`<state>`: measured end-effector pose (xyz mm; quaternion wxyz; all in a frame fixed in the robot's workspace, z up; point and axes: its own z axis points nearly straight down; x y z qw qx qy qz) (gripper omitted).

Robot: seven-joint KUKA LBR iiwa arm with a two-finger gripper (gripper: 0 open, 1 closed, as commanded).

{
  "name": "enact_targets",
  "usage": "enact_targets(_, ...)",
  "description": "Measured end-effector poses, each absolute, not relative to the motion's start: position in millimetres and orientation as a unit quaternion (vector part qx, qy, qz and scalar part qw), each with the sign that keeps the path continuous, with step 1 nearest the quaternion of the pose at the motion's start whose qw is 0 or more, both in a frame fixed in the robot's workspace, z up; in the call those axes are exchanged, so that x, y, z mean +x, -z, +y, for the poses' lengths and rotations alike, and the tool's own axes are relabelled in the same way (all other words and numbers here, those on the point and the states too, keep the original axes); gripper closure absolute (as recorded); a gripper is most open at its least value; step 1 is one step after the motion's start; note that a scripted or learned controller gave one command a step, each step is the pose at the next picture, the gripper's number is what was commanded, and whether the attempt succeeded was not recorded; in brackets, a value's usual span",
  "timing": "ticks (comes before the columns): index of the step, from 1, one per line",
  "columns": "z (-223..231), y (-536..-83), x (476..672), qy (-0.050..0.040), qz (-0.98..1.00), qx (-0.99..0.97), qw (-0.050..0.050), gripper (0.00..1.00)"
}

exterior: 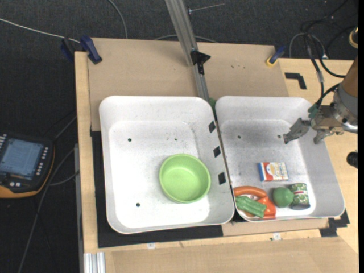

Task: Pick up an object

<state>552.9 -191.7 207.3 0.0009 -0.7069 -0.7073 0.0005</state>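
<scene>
My gripper hangs over the right edge of the right bin, its two fingers spread open with nothing between them. Well below it, in the bin's front part, lies a small white box with blue and orange print. Along the front wall sit a green ball, a small can with a green label, and an orange-red toy with a green piece on it. A light green bowl stands upright in the left bin.
A grey metal pole slants down to the gap between the bins. Blue clamps hold the bench's back corners. A handheld pendant lies off the bench at left. Cables trail at the right rear.
</scene>
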Motion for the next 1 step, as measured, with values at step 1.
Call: enact_targets(1, -190.2, -157.2, 562.0, -0.0010, -0.707, -0.707, 0.002, 0.00)
